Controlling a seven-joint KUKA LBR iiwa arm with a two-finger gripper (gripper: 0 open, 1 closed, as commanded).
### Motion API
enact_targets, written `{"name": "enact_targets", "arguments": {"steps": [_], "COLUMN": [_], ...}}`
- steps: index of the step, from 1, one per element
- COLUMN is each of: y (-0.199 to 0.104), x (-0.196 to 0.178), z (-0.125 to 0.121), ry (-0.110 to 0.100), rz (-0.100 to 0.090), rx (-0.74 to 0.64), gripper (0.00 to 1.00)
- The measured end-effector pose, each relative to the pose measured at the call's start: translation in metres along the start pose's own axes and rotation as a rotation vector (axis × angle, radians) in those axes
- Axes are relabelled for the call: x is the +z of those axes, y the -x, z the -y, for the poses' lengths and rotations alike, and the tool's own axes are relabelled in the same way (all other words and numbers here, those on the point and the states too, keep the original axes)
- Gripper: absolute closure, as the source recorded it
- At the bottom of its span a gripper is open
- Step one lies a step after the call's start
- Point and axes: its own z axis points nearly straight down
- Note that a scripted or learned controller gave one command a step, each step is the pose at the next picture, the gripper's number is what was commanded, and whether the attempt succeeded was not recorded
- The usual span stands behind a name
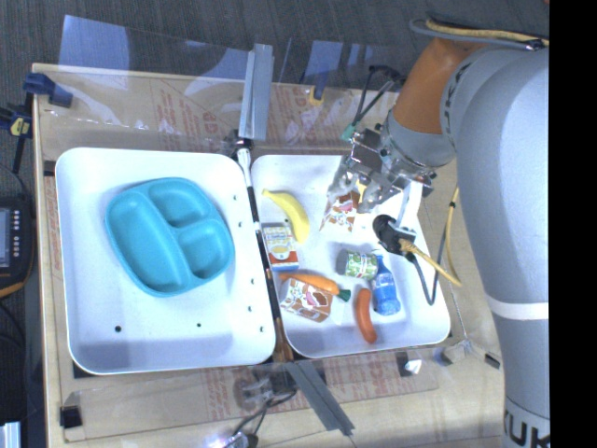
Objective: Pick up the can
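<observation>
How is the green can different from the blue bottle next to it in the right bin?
The green can is short and lies on its side, crosswise in the right bin; the blue bottle is longer and points along the bin. The can has a green and white label; the bottle is blue with a pale label. The can lies nearer the gripper. Both rest on the bin floor, close together.

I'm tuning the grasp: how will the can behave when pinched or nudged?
The can lies on its side in the right bin, so a nudge would probably roll it. Its rounded wall may slip between fingers unless pinched squarely. The blue bottle sits close beside it, so it could bump that. It looks small, likely light.
</observation>
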Motion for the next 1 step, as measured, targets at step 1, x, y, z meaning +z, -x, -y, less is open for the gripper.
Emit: {"name": "enact_targets", "arguments": {"steps": [1], "y": [-0.0106], "x": [-0.0448], "z": [-0.0239], "ry": [-0.002], "rz": [0.000], "rx": [0.231], "gripper": [1.00]}}
